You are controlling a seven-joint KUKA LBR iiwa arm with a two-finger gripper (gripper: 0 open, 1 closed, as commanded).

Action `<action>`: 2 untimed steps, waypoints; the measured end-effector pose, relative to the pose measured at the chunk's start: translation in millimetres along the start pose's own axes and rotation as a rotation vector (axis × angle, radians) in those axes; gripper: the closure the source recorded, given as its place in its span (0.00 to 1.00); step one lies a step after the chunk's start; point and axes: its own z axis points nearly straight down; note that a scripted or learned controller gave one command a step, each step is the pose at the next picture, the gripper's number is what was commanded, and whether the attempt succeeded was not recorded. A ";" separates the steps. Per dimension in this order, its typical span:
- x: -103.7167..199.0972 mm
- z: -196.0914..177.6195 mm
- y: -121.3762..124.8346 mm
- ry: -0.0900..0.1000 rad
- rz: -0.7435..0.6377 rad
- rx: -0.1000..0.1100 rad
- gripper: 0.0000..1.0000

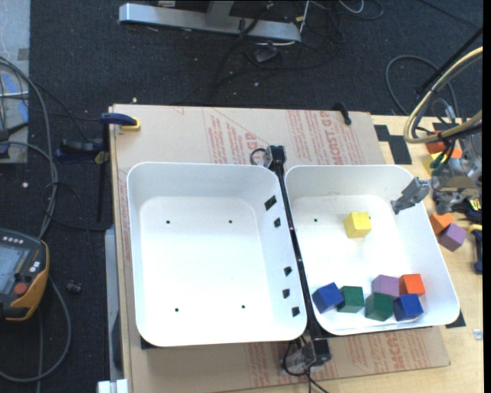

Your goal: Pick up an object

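Approach stage, nothing picked up yet.
Hand (pixel 408 196) poised over right bin (pixel 441 265) rim, finger state impossible to tell; next: reach toward nearby yellow cube (pixel 357 224).

Robotics laboratory workcell. Two shallow white bins (pixel 207 253) rest on a cardboard sheet (pixel 230 134) over dark carpet (pixel 69 46); loose cables (pixel 46 153) trail at 9 o'clock beside a handheld control pendant (pixel 19 272), a metal rail (pixel 207 21) lies at 12 o'clock, and coloured test blocks (pixel 372 295) occupy the 4 o'clock bin
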 end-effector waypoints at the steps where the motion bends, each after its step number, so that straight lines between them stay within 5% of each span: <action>1: 16.0 57.5 70.6 0.001 -0.003 0.004 0.00; 2: 8.7 196.8 36.1 0.002 0.001 0.008 0.00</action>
